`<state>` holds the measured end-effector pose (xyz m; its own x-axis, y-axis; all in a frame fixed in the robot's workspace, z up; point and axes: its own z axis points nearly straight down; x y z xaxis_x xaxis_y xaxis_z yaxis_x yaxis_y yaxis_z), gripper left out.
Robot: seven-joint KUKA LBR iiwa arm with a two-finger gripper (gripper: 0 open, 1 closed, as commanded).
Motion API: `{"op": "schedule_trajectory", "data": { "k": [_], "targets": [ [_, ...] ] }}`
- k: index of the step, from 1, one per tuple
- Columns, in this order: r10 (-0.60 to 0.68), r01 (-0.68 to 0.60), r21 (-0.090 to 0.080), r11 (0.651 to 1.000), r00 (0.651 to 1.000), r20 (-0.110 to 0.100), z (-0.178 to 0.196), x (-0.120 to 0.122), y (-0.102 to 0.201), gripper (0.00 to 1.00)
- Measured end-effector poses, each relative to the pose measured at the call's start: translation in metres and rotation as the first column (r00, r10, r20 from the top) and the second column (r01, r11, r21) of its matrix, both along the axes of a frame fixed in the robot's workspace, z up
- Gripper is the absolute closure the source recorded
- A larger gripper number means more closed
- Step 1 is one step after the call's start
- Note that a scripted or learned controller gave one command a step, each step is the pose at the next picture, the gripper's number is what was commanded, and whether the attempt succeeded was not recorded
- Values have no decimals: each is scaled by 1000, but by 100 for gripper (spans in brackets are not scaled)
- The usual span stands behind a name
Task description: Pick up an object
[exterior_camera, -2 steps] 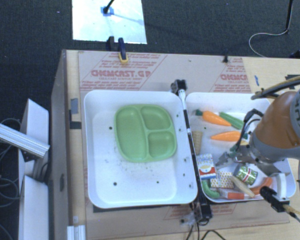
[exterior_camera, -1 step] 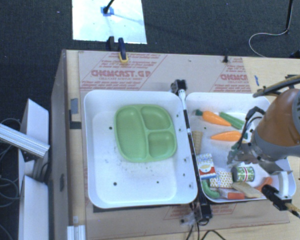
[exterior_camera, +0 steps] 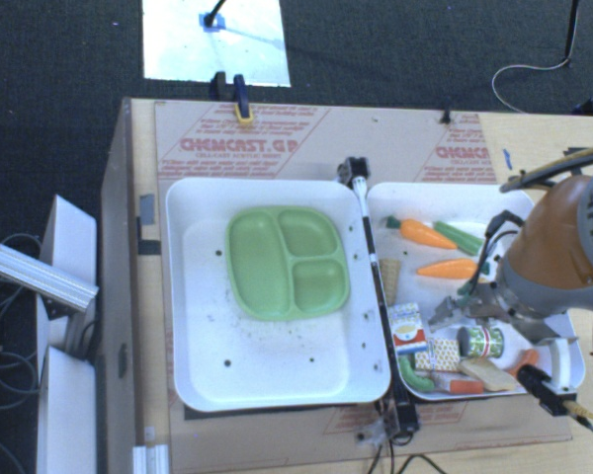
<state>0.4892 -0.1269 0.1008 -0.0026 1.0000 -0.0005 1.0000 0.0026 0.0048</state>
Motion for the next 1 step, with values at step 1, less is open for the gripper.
{"op": "schedule_trajectory", "data": {
  "k": [1],
  "targets": [
    [2,-2,0,1000,1000,3,10,1,0,100]
  ]
}}
